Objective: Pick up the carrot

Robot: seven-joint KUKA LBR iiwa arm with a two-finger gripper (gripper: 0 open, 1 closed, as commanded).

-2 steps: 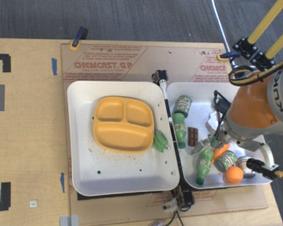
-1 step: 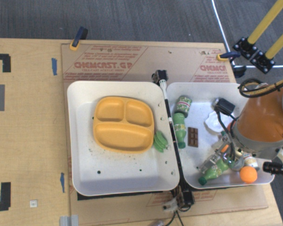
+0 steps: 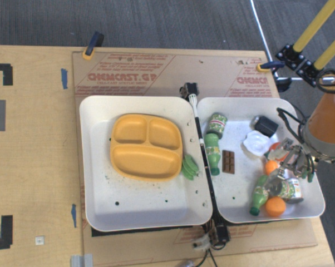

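The carrot [image 3: 273,166] is seen in the right bin [image 3: 234,213], near its right wall, as an orange piece partly covered by the gripper [image 3: 290,161]. The gripper is positioned directly over it; whether its fingers are spread or pressed together cannot be told. Just below lie a green bottle [image 3: 259,194], a can [image 3: 290,189] and an orange ball [image 3: 275,206]. A white cup [image 3: 256,144] and a black object [image 3: 266,125] are noted above the carrot. Further left, a second green bottle [image 3: 213,143] and a brown chocolate bar [image 3: 228,161] are recorded. The left bin [image 3: 101,204] contains a yellow divided plate [image 3: 147,146] with a green item [image 3: 190,166] at its right edge.
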